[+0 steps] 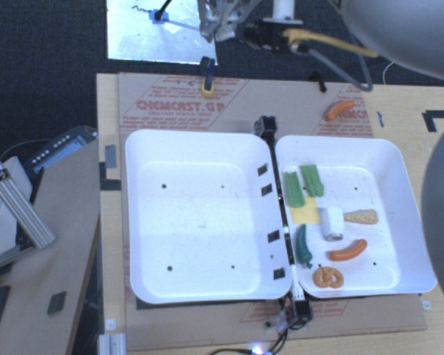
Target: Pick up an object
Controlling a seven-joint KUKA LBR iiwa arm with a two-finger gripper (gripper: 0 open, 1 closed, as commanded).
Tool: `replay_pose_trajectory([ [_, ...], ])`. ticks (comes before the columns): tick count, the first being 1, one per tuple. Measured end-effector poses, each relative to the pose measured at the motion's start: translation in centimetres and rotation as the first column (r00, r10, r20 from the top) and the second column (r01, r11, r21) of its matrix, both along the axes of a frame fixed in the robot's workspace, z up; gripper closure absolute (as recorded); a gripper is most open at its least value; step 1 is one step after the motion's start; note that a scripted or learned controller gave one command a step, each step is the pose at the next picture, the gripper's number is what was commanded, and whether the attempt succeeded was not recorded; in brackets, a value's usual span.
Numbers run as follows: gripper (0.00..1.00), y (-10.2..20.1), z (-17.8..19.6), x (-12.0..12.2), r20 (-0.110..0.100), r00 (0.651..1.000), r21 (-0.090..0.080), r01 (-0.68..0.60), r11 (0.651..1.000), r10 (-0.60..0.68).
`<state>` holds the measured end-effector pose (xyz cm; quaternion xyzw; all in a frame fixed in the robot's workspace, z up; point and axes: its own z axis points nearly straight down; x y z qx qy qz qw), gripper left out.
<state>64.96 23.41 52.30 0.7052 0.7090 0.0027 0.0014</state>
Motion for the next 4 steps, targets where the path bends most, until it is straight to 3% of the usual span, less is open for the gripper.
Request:
replay_pose_trajectory([
  [1, 1.0, -0.02, 1.3, 1.94, -0.002, 1.0, -0.001, 0.0, 1.0, 0.0],
  [4, 1.0, -0.62, 1.21, 1.87, -0.004, 1.0, -0.002, 0.004, 1.0, -0.004],
])
